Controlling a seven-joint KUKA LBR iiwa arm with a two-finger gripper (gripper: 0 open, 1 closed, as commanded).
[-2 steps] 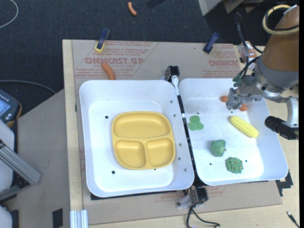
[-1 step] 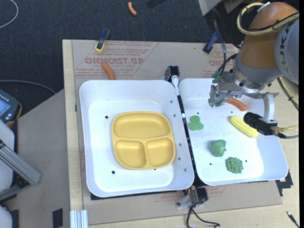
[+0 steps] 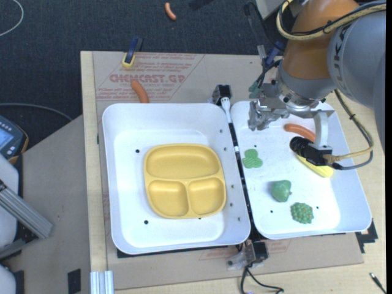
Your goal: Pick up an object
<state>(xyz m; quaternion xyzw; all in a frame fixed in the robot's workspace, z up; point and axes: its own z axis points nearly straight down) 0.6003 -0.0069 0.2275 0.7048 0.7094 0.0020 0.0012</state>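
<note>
Two smooth white bins (image 3: 116, 127) we see; our gripper (image 3: 264, 116) hangs above the right bin's far edge, fingers' state untellable.

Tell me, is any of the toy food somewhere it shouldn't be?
Yes. One orange sausage lies on the board behind the left bin, outside both bins, and another small orange piece sits on the dark floor farther back. The other food stays in the right bin, and the yellow tray sits flat.
</note>
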